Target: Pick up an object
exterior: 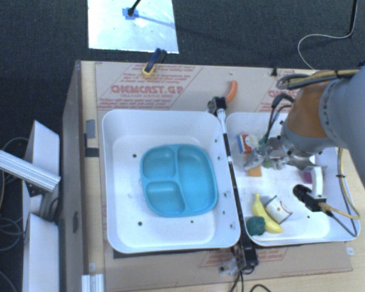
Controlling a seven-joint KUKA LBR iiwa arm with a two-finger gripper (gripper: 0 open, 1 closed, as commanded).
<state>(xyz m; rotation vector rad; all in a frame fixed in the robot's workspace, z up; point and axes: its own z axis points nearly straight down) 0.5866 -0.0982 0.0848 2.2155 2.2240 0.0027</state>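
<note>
Fingers are too blurry to tell if they're open or closed, gripper [260,156] is low in the right bin [328,233] by an orange piece [254,171] and carton [246,142]; arm [334,114] leans in from the right, so it could nudge stuff and grab nothing

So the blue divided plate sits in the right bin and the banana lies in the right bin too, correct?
Not quite. The camera view shows the blue divided plate in the left bin; the banana does lie in the right bin.
</note>
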